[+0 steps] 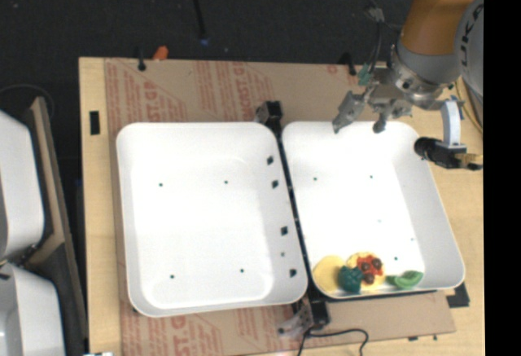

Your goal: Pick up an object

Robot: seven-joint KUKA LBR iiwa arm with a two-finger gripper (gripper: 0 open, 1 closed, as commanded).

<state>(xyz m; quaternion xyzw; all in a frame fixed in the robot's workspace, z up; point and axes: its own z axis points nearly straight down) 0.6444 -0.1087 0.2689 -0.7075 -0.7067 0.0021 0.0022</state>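
Leftmost on the bench (98, 208) sits the left bin (130, 183), a shallow white tray whose floor shows just a few dark dots. Just beside it, across a dark divider with small clips, lies the right bin (423, 208), and all that could be picked up is in this one.

Against the right bin's near wall huddles a small cluster of toys: a pale yellow disc-like piece (327, 271) at the cluster's left end, a teal lump (350, 281) touching it, a red and dark piece (370, 265) just behind the teal lump, and a green piece (407, 278) at the cluster's right end. They press so close together that their exact shapes are hard to tell, but the cluster's long axis runs along the near wall, left to right.

Over the right bin's far rim hangs the hand (358, 123), carried by the grey arm with its orange band. Its two fingers stand spread apart with clear white floor showing between them; it grips nothing.

So the relation that matters is this: the cluster lies well apart from the hand, across the whole depth of the right bin, toward the near wall and only slightly right of the hand. By my judgement the reach must travel toward the near wall and then descend, and the crowding against that wall may leave a finger little room.
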